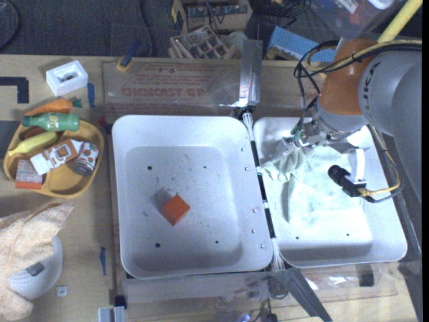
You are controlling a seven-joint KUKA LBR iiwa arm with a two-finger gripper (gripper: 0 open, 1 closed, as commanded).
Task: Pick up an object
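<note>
Gripper (299, 139) in right bin (375, 247), fingers pinching the bunched pale cloth (285, 163). Grasp made, lift looks barely begun. Orange block (176, 209) untouched in left bin (134, 153).

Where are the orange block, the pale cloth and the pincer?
orange block (175, 210), camera view, on its top face.
pale cloth (287, 166), camera view, on its bunched part.
pincer (299, 141), camera view, on its lower end, at the cloth's upper edge.

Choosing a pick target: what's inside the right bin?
A pale crumpled cloth, its top end under the gripper. Whatever lies beneath the cloth is covered.
</note>
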